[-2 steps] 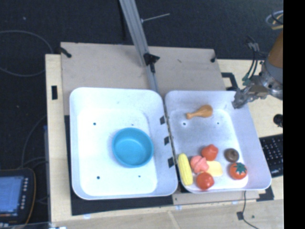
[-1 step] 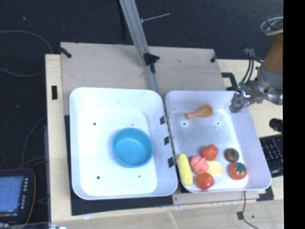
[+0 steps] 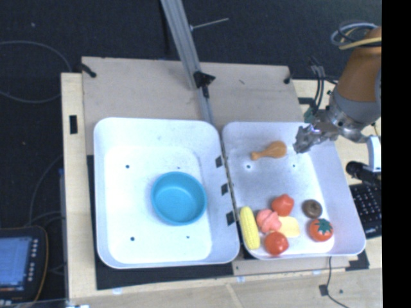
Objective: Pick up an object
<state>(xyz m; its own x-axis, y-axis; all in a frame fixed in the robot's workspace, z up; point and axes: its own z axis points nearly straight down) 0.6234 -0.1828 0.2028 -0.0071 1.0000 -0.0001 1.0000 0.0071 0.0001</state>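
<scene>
The right bin (image 3: 327, 172) holds a tan drumstick (image 3: 270, 151) near its back, and along the front a yellow corn cob (image 3: 249, 227), a pink piece (image 3: 268, 220), two red tomatoes (image 3: 282, 205) (image 3: 276, 243), a yellow block (image 3: 290, 227), a brown doughnut (image 3: 312, 208) and a strawberry (image 3: 321, 230). My gripper (image 3: 303, 142) hangs over the bin's back right part, just right of the drumstick and apart from it. Nothing shows between its fingers.
The left bin (image 3: 115, 140) holds a blue bowl (image 3: 178, 197). A grey metal pole (image 3: 183, 43) slants up from between the bins at the back. A black keyboard (image 3: 367, 204) lies right of the right bin, and a screen (image 3: 19, 262) sits at the lower left.
</scene>
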